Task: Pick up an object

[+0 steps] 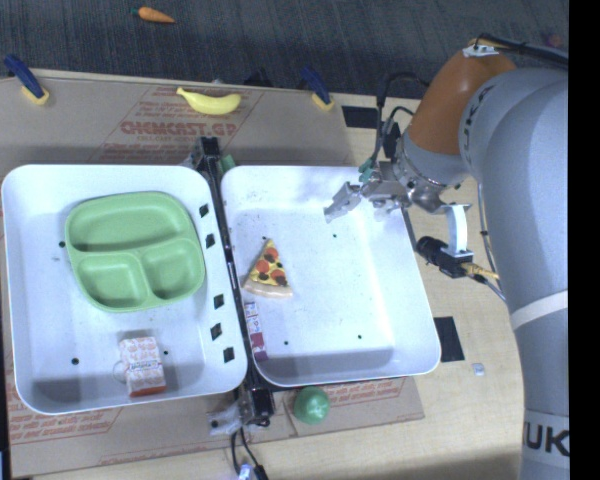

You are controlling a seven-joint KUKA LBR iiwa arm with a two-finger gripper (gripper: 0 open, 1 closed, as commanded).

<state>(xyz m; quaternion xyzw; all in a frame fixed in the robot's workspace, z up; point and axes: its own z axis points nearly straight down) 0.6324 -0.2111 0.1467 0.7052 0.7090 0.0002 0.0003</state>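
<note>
While the grey arm with its orange band [450, 108] reaches in from the right, the two-finger tool [352, 200] is seen over the far right part of the right-hand shallow white bin [400, 318]. Its metal fingers [338, 206] point left and seem slightly parted, though the view is too coarse for the gap to be judged with certainty; nothing is seen between them.

A pizza-slice toy with red and dark toppings [268, 270] is found lying flat on the floor of the right bin, near its left wall and well apart from the tool. In the left-hand shallow white bin [20, 268], a pale green plastic tray with three compartments [135, 248] is seen toward the far side, and a small white and orange packet [141, 364] lies nearer the front.

Both bins are carried on a brown cardboard sheet [130, 123] laid over the worktop. A yellow toy banana [209, 100] rests on that sheet beyond the bins, and a green ball [311, 404] sits just in front of the right bin. A small orange object [156, 14] lies on the dark floor beyond the worktop.
</note>
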